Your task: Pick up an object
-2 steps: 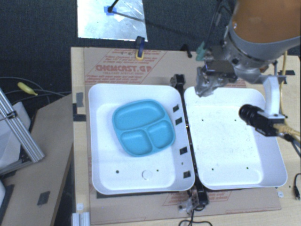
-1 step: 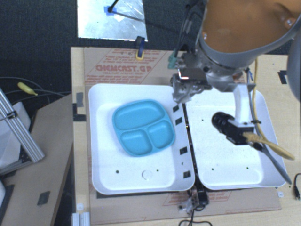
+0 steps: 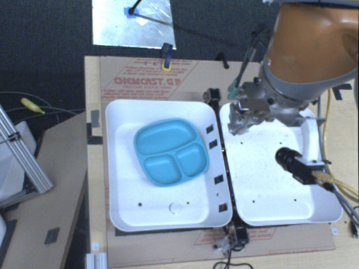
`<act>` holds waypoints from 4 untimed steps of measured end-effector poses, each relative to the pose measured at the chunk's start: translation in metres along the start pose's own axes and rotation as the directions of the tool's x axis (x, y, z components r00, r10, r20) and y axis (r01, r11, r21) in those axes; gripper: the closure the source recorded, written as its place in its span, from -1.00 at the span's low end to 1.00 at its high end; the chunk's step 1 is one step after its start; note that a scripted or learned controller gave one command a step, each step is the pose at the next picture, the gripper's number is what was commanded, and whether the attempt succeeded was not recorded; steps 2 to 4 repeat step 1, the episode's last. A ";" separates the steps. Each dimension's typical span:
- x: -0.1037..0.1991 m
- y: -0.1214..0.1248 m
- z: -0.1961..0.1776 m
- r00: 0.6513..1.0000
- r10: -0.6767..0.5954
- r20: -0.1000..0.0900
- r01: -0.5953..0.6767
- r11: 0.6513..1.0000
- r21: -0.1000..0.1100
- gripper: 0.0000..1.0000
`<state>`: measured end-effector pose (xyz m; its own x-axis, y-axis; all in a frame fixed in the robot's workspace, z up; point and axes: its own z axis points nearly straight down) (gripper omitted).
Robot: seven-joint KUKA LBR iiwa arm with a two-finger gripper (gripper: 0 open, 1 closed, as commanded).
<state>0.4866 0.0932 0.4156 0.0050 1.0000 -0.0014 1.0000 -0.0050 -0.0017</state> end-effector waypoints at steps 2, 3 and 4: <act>0.005 0.000 -0.031 1.000 -0.009 -0.003 0.009 1.000 -0.007 1.00; 0.005 0.000 -0.031 1.000 -0.009 -0.003 0.009 1.000 -0.007 1.00; 0.005 0.000 -0.031 1.000 -0.009 -0.003 0.009 1.000 -0.007 1.00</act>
